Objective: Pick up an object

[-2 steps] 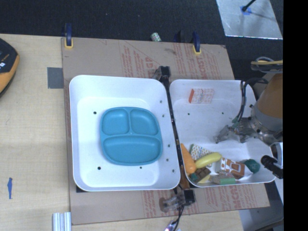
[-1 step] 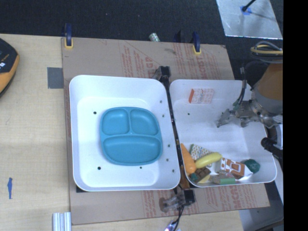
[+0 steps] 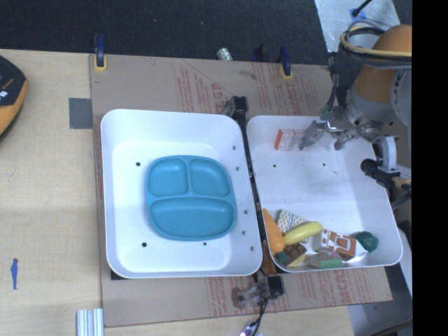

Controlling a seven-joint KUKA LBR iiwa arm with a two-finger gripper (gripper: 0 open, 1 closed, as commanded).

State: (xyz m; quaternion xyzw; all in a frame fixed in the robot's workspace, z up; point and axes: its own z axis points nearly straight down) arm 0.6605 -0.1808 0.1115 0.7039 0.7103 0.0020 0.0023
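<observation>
Grey arm w/ orange band at upper right of frame, reaching in from right edge, wrist angled down-left, hand [image 3: 327, 136] at centre-right, two metal fingers [image 3: 310, 136] splayed apart, pointing down, nothing seen btwn them

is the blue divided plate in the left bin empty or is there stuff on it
Empty: the blue plate shows three bare compartments in the left bin.
</observation>
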